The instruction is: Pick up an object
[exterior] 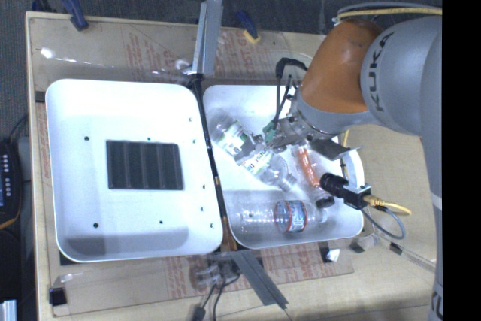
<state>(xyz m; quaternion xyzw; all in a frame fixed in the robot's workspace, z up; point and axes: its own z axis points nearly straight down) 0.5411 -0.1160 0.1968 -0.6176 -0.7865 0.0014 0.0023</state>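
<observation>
Tool (279, 133) low in rt bin (225, 98) among clear bottles (279, 216); grip state can't tell.

Both bins, left (68, 162) and right (225, 98), are white, the left one bearing a dark ribbed rectangle (144, 165). Clear plastic bottles (282, 216) carry blue, green and orange labels. The arm (391, 79) is grey with an orange band (338, 71).

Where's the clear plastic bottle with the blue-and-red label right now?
The clear plastic bottle with the blue-and-red label lies on its side along the near wall of the right-hand white bin, below the gripper.
</observation>
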